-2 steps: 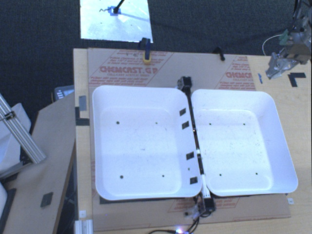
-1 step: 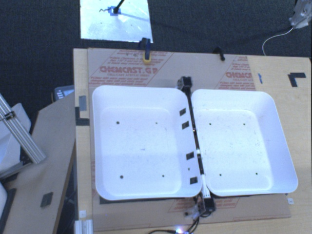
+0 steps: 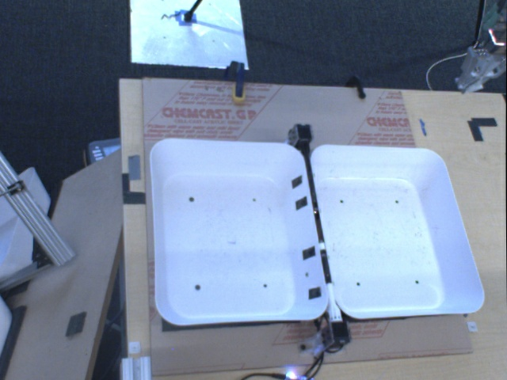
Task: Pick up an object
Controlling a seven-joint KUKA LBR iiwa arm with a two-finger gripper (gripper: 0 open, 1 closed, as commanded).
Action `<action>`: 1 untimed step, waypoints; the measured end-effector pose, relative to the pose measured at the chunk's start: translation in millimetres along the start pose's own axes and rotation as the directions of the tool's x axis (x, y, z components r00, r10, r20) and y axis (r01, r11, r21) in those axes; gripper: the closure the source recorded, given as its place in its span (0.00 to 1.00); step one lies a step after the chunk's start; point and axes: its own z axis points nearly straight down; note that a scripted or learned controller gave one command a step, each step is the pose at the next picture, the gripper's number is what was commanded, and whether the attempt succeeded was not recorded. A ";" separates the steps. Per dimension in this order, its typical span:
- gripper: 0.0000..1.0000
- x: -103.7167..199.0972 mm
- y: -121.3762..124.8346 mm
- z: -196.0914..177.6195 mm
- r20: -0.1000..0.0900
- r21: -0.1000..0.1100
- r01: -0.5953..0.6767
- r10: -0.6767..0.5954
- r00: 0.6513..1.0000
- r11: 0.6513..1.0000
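Observation:
The left white bin (image 3: 226, 240) lies at the middle of the bench, its floor bare white plastic with a few small dark dots. The right white bin (image 3: 384, 236) sits against it, and its floor looks the same. A seam with several black clips (image 3: 310, 228) joins the two bins.
The bins rest on a brown printed board (image 3: 214, 113) on the wooden bench (image 3: 475, 157). A shiny metal sheet (image 3: 186, 22) lies on the dark floor behind. A small grey metal piece with a white cable (image 3: 479, 66) sits at the top right. A metal rail (image 3: 32, 216) leans at the left.

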 end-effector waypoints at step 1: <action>1.00 48.1 -28.3 145.0 -0.005 0.007 0.008 -0.008 1.000 1.000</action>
